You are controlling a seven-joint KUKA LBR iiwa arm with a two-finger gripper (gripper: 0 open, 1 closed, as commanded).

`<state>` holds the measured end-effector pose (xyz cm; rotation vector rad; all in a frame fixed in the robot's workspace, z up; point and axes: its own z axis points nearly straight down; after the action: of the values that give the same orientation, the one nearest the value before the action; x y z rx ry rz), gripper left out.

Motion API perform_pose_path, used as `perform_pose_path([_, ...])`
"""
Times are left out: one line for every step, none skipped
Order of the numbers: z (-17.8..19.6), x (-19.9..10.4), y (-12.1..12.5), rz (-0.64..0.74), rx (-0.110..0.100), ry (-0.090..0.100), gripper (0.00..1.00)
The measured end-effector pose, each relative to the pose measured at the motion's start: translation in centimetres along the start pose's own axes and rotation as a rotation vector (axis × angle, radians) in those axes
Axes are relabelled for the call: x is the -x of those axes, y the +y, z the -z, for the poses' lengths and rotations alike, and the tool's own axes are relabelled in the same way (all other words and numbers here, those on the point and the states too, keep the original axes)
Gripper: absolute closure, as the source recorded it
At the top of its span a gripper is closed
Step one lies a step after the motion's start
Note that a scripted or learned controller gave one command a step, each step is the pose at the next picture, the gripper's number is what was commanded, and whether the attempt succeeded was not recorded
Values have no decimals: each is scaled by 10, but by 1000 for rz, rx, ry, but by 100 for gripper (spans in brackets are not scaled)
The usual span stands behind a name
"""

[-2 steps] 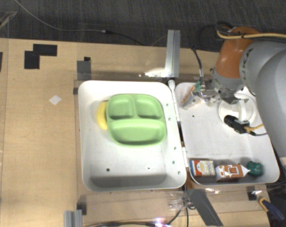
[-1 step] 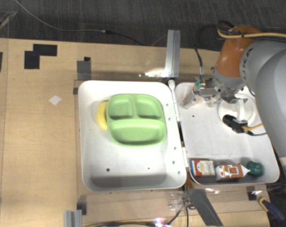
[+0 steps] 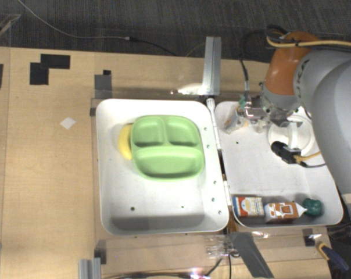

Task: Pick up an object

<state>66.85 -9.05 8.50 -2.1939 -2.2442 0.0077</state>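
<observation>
Gripper (image 3: 243,113) low at right bin (image 3: 245,173) top corner, grip state unreadable; carton (image 3: 249,206) and bottle (image 3: 292,210) (near front wall) well apart; approach squarely from above.

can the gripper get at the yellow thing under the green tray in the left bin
Probably not cleanly. The yellow thing peeks out along the left edge of the green tray, which lies over the rest of it. The gripper is over the right bin, so it would need to cross over and work around the tray.

Green tray (image 3: 166,146) in left bin (image 3: 158,214); arm (image 3: 315,86) over right bin (image 3: 257,179).
</observation>
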Motion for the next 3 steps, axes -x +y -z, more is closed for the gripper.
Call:
perform_pose_path([142,56,0,95,11,-2,0])
perform_pose_path([0,21,0,268,5,0,0])
perform_pose_path([100,-16,2,606,10,-2,0])
